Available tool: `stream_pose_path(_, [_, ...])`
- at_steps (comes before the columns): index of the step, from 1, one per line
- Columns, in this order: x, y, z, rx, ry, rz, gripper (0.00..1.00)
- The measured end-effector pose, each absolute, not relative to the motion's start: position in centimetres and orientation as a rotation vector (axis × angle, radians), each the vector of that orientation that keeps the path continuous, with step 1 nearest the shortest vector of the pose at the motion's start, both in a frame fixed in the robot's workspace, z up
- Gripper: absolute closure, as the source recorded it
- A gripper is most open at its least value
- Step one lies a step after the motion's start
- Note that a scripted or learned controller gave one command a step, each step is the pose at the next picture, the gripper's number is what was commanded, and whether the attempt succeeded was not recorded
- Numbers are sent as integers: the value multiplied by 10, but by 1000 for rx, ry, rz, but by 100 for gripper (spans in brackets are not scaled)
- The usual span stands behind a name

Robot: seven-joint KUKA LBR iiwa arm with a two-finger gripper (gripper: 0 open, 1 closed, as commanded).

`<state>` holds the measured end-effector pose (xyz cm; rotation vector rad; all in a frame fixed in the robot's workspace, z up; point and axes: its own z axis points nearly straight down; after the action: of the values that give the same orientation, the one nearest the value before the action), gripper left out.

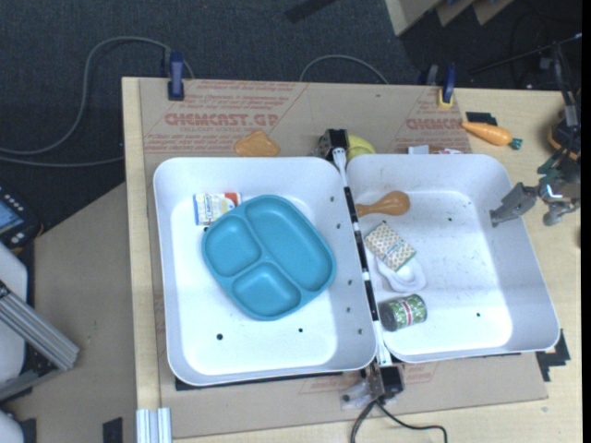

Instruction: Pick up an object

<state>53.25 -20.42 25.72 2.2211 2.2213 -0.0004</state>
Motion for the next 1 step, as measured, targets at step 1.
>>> stream_pose_path(1, [549, -137, 99, 2213, 2213, 10, 0])
